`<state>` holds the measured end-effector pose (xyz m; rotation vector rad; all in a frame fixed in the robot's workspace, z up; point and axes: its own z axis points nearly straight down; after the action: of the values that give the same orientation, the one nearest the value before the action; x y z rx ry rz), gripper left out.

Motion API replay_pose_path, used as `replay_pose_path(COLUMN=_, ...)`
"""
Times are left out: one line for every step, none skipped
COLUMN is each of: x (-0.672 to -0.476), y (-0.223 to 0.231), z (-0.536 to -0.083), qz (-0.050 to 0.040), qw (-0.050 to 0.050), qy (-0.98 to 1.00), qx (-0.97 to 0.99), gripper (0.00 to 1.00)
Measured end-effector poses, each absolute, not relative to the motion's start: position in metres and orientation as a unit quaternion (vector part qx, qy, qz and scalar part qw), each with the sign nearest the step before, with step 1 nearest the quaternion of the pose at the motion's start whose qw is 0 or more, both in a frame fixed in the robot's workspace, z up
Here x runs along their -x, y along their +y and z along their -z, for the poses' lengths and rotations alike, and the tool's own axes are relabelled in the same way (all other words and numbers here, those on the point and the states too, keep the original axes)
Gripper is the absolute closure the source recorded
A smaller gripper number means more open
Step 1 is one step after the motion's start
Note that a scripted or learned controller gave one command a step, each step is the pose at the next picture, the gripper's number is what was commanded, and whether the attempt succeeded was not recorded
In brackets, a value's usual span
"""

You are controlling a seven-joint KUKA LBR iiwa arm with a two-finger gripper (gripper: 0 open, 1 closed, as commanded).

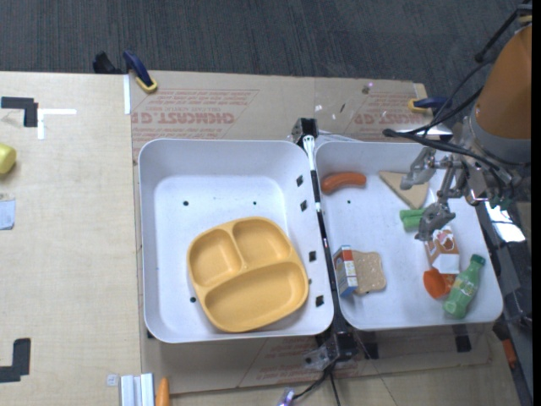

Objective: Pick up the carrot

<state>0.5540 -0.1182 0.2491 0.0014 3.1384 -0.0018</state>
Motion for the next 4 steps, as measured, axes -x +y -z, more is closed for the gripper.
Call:
replay_pose_path(x=-0.497, y=-0.042, z=-0.199, qz=-0.0001, qw=0.001, qy=0.995, qx=-0.098, gripper=0.00)
replay_pose_path(x=-0.480, y=0.008, z=-0.192, qz=-0.0001, qw=0.001, qy=0.999, qx=-0.051, gripper=0.00)
replay_pose_path(x=-0.582, y=-0.069, z=-0.343, qz=0.0004, qw=0.002, qy=1.000, qx=-0.009, gripper=0.00)
replay_pose_path(x=-0.564, y=-0.028, z=-0.192, qz=-0.0003, qw=0.001, qy=1.000, qx=0.016, gripper=0.00)
